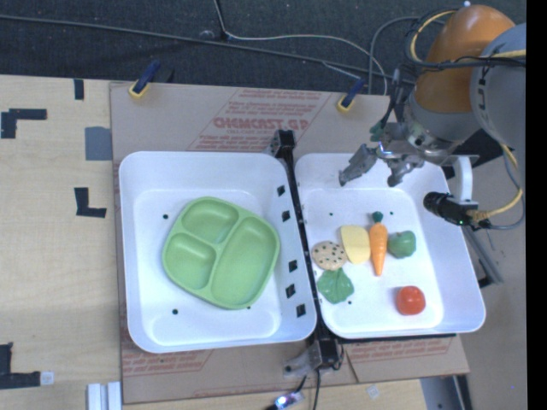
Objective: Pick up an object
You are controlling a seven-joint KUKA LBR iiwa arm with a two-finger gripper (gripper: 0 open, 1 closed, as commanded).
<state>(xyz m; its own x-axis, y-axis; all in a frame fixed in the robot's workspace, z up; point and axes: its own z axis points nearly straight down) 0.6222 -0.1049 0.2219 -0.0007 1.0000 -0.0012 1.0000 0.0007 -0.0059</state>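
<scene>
Toy food lies in the right bin [461,314], gathered toward its middle and near side: a carrot [377,248] pointing along the bin's depth, a yellow piece [355,243] touching its left side, a green lump [402,244] just beside its right, a speckled cookie [327,254] toward the bin's left wall, a green leaf [336,286] below the cookie, and a red tomato [411,300] near the front right corner, apart from the rest. The far part of this bin is bare white floor, with open room around the tomato as well.

Above the far edge of the right bin hangs the gripper [373,173], its two grey fingers spread apart with nothing between them, well clear of the food. The arm [466,58] comes in over the bin's far right corner, trailing cables.

The left bin [141,178] holds a green divided plate [221,251], lying near its middle with free floor on all sides. A black strip with clips runs between the two bins.

Both bins sit on a cardboard sheet [256,114] printed with red writing, too blurred to read fully. Two clamps with yellow and blue handles [144,79] pin its far edge.
</scene>
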